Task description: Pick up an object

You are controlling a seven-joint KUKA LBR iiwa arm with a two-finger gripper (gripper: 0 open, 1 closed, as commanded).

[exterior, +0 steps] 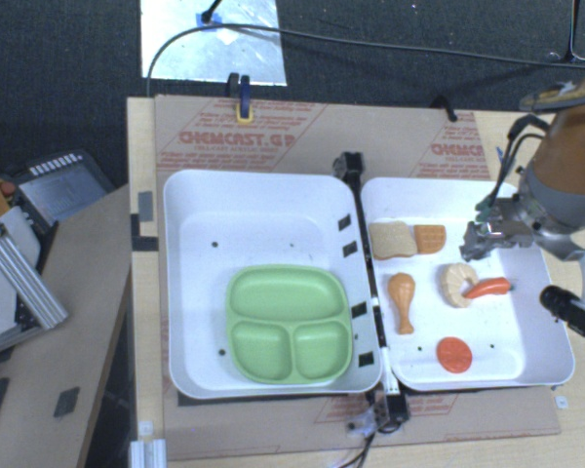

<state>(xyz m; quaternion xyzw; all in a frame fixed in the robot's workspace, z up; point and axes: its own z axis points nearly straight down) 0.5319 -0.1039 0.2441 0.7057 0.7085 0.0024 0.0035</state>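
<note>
From the overhead camera, the arm comes in from the right and its gripper hangs low over the right bin, just above and beside a pale shrimp-like piece with an orange carrot-like piece lying against it. Whether the pincer is spread or pressed together I cannot tell; it is small and dark against the white. Nothing looks to be pinched in it. Other candidates sit in the same bin: a slice of bread touching an orange cracker, a toy drumstick and a red round piece. The left bin holds a green divided tray. To do this well, I would think it should settle on one item, centre over it, and come straight down so the neighbour is not nudged; the shrimp and carrot touch, so a clean grasp there may be awkward, and the drumstick stands freer. The cardboard under the bins carries red printing that reads something like "CHEMCAST GP", though it is faint.
</note>
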